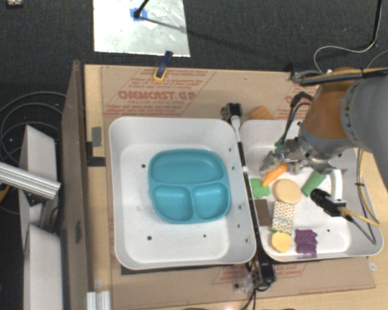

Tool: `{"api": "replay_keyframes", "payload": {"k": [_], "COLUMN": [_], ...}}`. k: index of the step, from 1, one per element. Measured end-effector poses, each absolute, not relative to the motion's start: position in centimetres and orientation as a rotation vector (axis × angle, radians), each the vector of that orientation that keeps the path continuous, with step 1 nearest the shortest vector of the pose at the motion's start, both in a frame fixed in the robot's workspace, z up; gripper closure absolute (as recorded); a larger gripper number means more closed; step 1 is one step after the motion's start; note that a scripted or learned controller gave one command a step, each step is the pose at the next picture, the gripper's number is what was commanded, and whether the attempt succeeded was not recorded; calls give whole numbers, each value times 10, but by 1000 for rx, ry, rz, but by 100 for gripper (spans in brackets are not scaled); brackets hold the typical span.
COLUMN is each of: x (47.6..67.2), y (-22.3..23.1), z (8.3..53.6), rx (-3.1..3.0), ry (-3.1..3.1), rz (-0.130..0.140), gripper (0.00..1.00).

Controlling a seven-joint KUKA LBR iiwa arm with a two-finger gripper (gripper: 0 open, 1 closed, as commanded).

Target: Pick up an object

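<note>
Arm in from the right, and we see the gripper [286, 158] low over the right bin [262, 137], near its left wall. Whether it is spread or closed we cannot tell; the wrist hides too much from up here.

Just below the tip lies an orange carrot-shaped piece [275, 172], tilted, close enough that we cannot say if they touch. We see nothing held.

Around the carrot piece we count the rest of the right bin: a round tan disc [286, 191] just beside it toward the near side, a green piece [313, 183] to the disc's right, and a lighter green piece [258, 189] against the left wall. Nearer to us sit a brown block [262, 210], a checkered strip [283, 217], a yellow piece [281, 241] and a purple piece [305, 241], the last two side by side at the near rim.

Over in the left bin [132, 173] we have a teal divided plate [189, 185], lying flat in the middle. Both bins rest side by side on the bench [181, 92].
</note>
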State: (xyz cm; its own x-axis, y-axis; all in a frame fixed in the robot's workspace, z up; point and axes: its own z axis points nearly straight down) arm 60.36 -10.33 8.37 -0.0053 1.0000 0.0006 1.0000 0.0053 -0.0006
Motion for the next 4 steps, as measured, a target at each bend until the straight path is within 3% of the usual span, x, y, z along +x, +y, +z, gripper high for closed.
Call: {"api": "replay_keyframes", "payload": {"k": [1, 2, 3, 4], "x": [591, 672, 619, 596], "y": [-88, -134, -110, -88], "z": [84, 87, 84, 91], "rx": [-2217, -2224, -2219, -2217], "ry": [-2225, -2234, -2222, -2225], "rz": [1, -9, 1, 1], "gripper": [0, 0, 0, 0]}}
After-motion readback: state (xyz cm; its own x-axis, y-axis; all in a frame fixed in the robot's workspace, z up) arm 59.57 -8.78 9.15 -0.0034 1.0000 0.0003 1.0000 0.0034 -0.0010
